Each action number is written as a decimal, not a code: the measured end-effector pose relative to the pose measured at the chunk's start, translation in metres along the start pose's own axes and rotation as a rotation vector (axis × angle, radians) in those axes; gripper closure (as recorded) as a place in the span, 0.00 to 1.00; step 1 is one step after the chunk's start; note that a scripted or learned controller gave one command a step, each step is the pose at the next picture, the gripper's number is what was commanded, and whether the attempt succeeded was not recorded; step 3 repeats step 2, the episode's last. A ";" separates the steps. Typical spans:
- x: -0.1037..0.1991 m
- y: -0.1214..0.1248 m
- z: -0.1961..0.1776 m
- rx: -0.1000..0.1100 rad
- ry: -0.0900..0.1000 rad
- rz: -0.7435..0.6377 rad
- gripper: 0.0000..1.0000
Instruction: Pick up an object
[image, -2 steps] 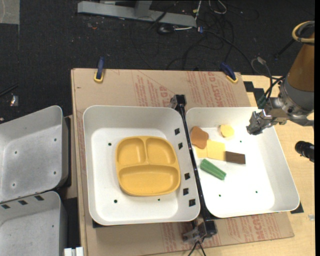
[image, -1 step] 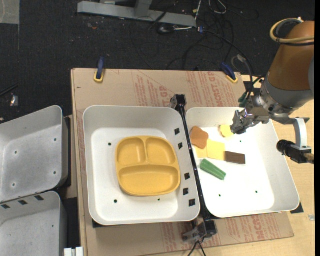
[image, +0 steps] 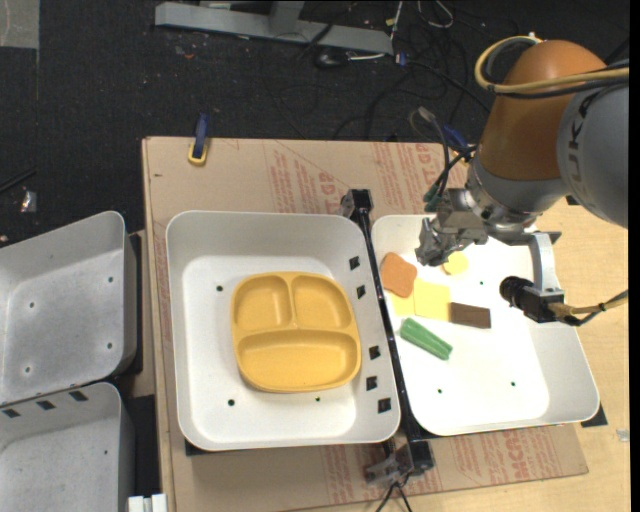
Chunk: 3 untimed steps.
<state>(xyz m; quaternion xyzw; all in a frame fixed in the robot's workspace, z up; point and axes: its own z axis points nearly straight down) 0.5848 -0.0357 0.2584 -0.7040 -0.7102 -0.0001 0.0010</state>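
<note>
Closest to the camera is the front edge of the brown worktop (image: 280, 470), and on it sit two white bins side by side. The left bin (image: 190, 330) holds a yellow plate (image: 297, 332) with three parts. The right bin (image: 500, 385) holds the small things to pick from. A green stick (image: 426, 339) lies nearest the front, with a flat yellow square (image: 432, 299) just behind it. A brown block (image: 469, 315) is just beside the square. An orange piece (image: 399, 273) lies close by the wall between the bins, and a small yellow bit (image: 456, 264) lies farthest back. The pincer (image: 436, 248) hangs over the back of the right bin, right by the small yellow bit and near the orange piece. It is dark and seen from above, so nobody can tell if it is wide or narrow. All the small things look like toy food, so they are likely light, stiff and smooth, and maybe a bit slippery. The flat square looks hard to grab because it lies so low. The green stick or the brown block would be easier, squeezed across the short way in the middle. Part of the small yellow bit is hidden by the pincer, and it is hard to see if they touch. The arm is cut off at the side of the view.
</note>
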 end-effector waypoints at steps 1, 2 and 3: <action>0.050 0.010 0.018 0.001 0.000 0.001 1.00; 0.095 0.015 0.027 -0.001 -0.001 0.002 1.00; 0.095 0.015 0.027 -0.001 -0.001 0.002 1.00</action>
